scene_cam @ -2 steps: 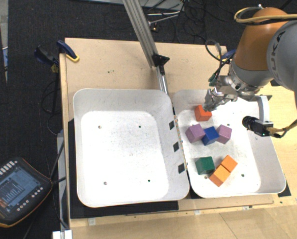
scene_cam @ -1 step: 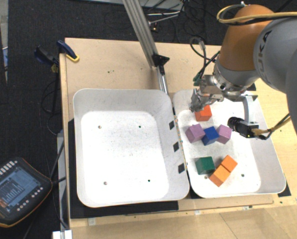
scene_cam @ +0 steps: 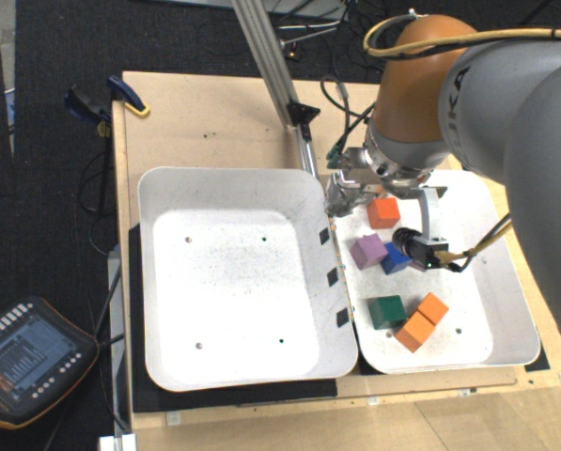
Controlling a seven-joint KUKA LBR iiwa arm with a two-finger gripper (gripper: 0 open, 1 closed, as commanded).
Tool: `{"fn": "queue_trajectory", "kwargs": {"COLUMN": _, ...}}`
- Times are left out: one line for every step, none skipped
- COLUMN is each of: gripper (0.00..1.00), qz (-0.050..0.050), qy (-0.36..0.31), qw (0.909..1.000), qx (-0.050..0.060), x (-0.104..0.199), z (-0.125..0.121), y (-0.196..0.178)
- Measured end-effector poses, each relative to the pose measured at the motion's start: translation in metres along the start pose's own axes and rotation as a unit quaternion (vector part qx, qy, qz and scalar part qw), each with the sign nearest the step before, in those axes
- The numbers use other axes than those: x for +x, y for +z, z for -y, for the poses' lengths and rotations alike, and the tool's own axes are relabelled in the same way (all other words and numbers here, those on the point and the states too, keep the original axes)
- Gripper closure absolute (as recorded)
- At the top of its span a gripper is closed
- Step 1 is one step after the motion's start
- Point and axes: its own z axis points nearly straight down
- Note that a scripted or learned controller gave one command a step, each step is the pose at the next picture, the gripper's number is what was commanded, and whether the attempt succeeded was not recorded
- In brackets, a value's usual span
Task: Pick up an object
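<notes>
My gripper [scene_cam: 382, 202] hangs low over the back of the right bin [scene_cam: 506, 294], under the orange wrist band. Its two fingers stand wide apart, so it is open. A red-orange block [scene_cam: 384, 215] lies in the gap between them, and neither finger touches it. Just in front of it sit a purple block [scene_cam: 367, 250] and a blue block [scene_cam: 394, 259], touching each other. Nearer the front lie a green block [scene_cam: 386, 311] and two orange blocks [scene_cam: 432, 307] [scene_cam: 413, 332].
The left bin [scene_cam: 158, 252] stands beside the right one, their rims meeting in the middle. A metal pole [scene_cam: 271, 64] slants down to the bins' back edge. A cable loops from the wrist past the blue block. A teach pendant [scene_cam: 26, 360] lies at the lower left.
</notes>
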Motion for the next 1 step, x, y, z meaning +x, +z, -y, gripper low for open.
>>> {"fn": "queue_trajectory", "kwargs": {"gripper": 1.00, "qz": 0.000, "qy": 0.000, "qw": 1.0000, "qx": 0.000, "x": 0.0519, "z": 0.0099, "y": 0.0042}}
